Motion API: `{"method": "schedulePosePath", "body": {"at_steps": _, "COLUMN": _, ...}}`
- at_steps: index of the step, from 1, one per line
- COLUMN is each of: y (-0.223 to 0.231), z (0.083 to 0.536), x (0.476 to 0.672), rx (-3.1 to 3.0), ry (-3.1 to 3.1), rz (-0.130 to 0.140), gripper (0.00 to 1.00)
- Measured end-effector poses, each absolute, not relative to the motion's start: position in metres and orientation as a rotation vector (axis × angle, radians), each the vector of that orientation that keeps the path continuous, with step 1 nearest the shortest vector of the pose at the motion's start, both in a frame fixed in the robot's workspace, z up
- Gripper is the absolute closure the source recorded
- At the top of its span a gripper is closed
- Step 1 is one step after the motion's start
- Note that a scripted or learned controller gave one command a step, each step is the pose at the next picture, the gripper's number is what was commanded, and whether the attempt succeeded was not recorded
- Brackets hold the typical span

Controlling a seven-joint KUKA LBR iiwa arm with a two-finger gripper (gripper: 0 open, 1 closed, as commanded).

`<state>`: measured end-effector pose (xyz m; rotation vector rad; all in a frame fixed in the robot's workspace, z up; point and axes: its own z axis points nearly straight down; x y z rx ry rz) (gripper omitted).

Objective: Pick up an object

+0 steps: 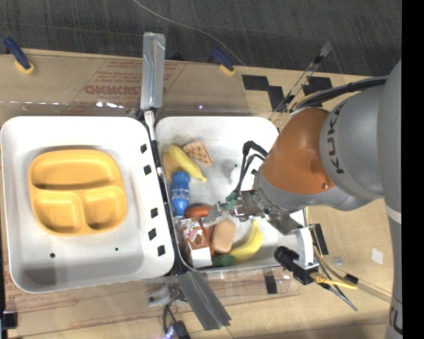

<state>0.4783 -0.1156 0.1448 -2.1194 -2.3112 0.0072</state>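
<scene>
Right now the arm [318,157] leans in over the right-hand bin [219,129], its orange band hanging above the bin's right half. The gripper [233,207] is low among the toys near the middle of that bin; from where I stand, whether it is apart, together or clamped on anything I cannot tell.

Just left of it lies a small reddish piece [197,211], and right below it a tan, rounded piece [225,236] rests against a banana [251,242] that curves along the bin's near side. A brown-and-white carton [195,240] sits just left of the tan piece. A blue bottle [179,191] stands along the left wall, with a second banana [186,162] and a waffle [198,152] farther up, well clear of the gripper. Nothing looks lifted off the bin floor.

The left bin [14,189] holds a yellow divided tray [76,191], well apart from the arm.
</scene>
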Motion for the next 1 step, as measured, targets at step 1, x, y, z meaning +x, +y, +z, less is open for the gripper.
{"method": "schedulePosePath", "body": {"at_steps": 1, "y": -0.1522, "z": 0.0923, "x": 0.4774, "rx": -2.008, "ry": -2.415, "rz": -0.001, "gripper": 0.0}}
